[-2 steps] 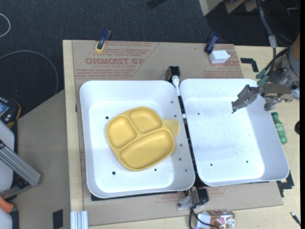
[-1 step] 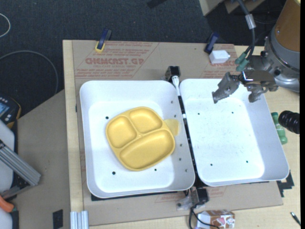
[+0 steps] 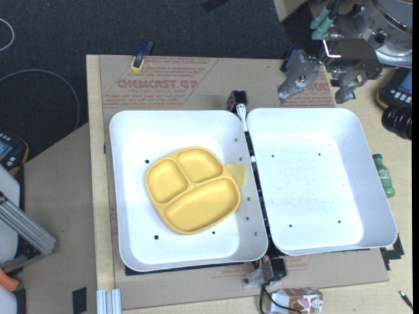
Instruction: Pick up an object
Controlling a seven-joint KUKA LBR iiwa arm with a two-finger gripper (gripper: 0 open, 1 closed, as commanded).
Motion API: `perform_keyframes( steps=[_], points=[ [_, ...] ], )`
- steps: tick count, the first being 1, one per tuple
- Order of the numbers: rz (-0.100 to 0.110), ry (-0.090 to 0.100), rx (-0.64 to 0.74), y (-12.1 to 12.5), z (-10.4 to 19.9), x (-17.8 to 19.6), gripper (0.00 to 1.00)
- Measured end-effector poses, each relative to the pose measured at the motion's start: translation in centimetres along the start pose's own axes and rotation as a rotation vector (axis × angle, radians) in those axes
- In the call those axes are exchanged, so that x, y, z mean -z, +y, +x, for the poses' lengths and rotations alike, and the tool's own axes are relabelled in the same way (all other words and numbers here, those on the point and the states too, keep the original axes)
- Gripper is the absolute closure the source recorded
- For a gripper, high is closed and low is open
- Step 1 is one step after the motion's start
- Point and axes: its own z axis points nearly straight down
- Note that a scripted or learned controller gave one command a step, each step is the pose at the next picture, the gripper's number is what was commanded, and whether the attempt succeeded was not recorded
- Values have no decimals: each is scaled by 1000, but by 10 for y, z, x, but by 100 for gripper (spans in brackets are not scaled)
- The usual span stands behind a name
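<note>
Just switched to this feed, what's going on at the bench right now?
The arm is up at the far right, with its claw hanging above the back edge of the right bin, over the cardboard. Nothing is visible in the claw. The one object to pick, a yellow divided plate with three compartments, lies flat in the left bin, untouched. No pick is under way yet.

We see our grey metal arm (image 3: 386, 8) reaching in at the upper right, its two-finger metal gripper (image 3: 319, 87) hanging with both fingers spread apart, nothing between them.
</note>
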Motion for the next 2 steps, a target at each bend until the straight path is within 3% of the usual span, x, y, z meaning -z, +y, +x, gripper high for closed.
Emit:
perform_keyframes(
  steps=[1,2],
  points=[
    [6,-1,-3,0,-2,6,100],
    [23,-4,-6,-2,6,-120,100]
  ],
)
